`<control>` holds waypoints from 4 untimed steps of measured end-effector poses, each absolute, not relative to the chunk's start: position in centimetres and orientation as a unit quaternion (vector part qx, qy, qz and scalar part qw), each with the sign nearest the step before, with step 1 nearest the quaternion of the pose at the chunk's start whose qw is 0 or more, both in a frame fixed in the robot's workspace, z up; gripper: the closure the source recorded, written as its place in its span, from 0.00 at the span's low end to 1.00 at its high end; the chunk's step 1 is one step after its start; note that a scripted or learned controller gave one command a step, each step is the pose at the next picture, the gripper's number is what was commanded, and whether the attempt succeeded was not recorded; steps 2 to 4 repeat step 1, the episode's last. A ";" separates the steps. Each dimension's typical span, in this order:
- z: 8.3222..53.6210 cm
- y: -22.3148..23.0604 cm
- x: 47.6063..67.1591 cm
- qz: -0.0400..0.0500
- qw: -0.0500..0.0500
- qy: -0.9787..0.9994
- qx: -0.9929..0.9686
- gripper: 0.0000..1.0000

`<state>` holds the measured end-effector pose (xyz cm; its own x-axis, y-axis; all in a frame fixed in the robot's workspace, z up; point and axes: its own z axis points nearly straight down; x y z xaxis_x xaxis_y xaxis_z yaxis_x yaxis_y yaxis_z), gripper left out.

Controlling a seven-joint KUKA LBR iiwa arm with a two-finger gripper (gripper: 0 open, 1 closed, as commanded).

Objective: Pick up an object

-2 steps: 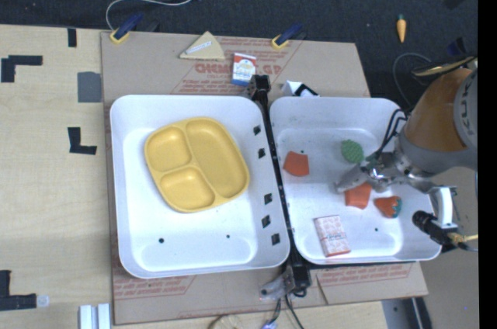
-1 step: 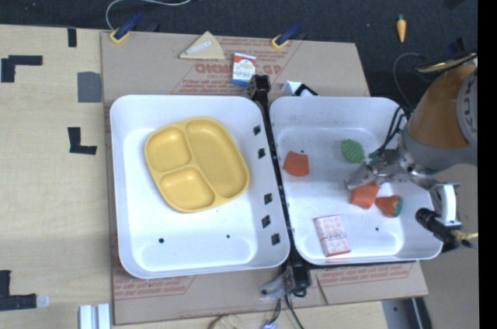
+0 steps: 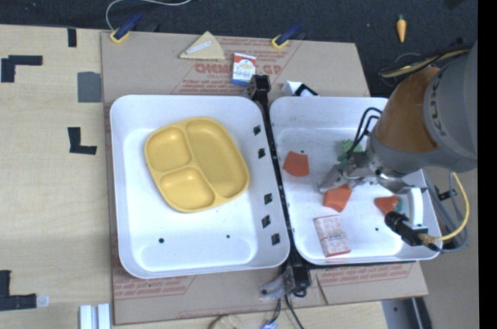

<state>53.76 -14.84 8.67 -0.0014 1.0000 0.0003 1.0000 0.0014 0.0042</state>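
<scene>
The right bin (image 3: pixel 326 109) holds a red-orange block (image 3: pixel 296 163), an orange block (image 3: pixel 336 200), a small orange piece (image 3: pixel 386 204), a green item (image 3: pixel 346 147) and a pink-and-white packet (image 3: pixel 331 234). My gripper (image 3: pixel 335 179) is low in this bin, just above the orange block and right of the red-orange block. Its tip points down-left, and the wrist hides part of the green item. Whether it touches the orange block is unclear.
The left bin (image 3: pixel 128 164) holds a yellow divided plate (image 3: pixel 196 163). Behind the bins, on the cardboard, lie a small red-and-white box (image 3: pixel 244 69) and a tan wedge (image 3: pixel 203 47). A black divider with clips (image 3: pixel 268 164) runs between the bins.
</scene>
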 end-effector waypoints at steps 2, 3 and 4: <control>18.5 -5.2 51.1 0.001 0.000 0.708 0.706 1.00; 18.5 -5.2 51.1 0.001 0.000 0.708 0.706 1.00; 18.5 -5.2 51.1 0.001 0.000 0.708 0.706 1.00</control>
